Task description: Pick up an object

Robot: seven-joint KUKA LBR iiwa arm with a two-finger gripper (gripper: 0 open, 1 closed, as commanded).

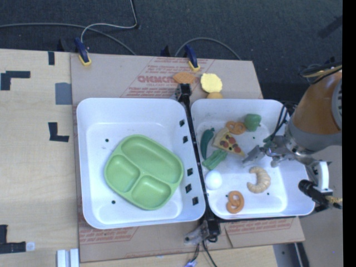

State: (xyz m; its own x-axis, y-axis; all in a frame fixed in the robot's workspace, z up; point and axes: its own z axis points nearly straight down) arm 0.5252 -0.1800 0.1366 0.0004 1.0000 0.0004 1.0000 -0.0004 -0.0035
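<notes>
Hovering over the right bin [276, 108] with fingers spread and nothing between them, gripper [263, 157] just above the croissant [258, 180]. Risking an empty pinch: curved croissant likely to slip sideways, pizza slice [228, 143] near enough to get nudged.

A pale green divided plate [144, 172] fills the white left bin [89, 149], while the white right bin [278, 204] carries a tan croissant [259, 179], an orange-brown pretzel [235, 201], a white egg [213, 179] and a red-dotted yellow pizza slice [227, 143]. The bench's brown cardboard sheet [122, 77] bears red lettering.
</notes>
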